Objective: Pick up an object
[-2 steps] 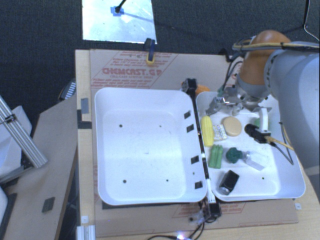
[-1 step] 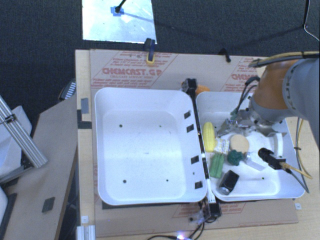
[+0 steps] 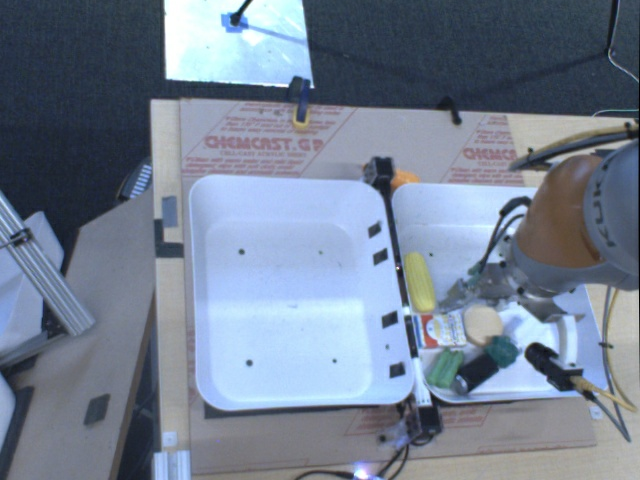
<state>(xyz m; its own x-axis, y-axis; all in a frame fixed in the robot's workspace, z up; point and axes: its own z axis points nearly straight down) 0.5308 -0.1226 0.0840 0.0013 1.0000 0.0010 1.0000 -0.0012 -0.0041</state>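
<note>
Looking down at a slant, you have a tan bench [image 3: 170, 298] standing on dark carpet [image 3: 80, 68], with a shiny square plate [image 3: 238, 28] lying on the carpet at 12 o'clock. A pale sheet [image 3: 330, 138] with red lettering covers the bench top, and a yellow and black clamp [image 3: 299, 103] sits on its far edge. Metal rails [image 3: 40, 278] slant in at 9 o'clock.

Two white bins sit touching side by side, the left bin [image 3: 290, 298] and the right bin [image 3: 450, 218]. A small orange thing [image 3: 404, 179] lies just past their far rims.

The right bin's things crowd its 7 o'clock part. A yellow corn cob [image 3: 418, 280] lies along the wall at 9 o'clock. A red and white packet [image 3: 440, 328] lies just below the cob, with a tan disc [image 3: 484, 322] beside it. In the corner a green lump [image 3: 443, 368] touches a black cylinder [image 3: 476, 371], and a teal piece [image 3: 500, 350] sits at that cylinder's far end.

The arm [image 3: 570, 228] reaches in from 3 o'clock. Its hand [image 3: 465, 290] hangs over the right bin, near the corn cob's 3 o'clock side and just above the tan disc. You cannot tell whether it is spread or pressed together.
</note>
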